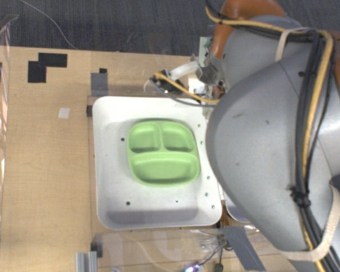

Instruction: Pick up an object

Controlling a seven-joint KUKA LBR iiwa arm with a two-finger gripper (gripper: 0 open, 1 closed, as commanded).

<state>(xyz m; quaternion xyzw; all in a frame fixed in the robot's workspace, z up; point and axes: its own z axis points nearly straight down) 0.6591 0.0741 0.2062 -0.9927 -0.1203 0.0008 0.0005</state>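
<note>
Camera view shows me a pale green divided tray (161, 160), three compartments, lying flat mid-bin in the white bin (110, 208). At three o'clock, the grey arm (272, 152) looms; I cannot tell the gripper's finger state.

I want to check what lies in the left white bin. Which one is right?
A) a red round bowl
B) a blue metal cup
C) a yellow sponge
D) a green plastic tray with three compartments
D: a green plastic divided tray with two small compartments and one long one lies flat in the middle of the shallow white bin.
</note>
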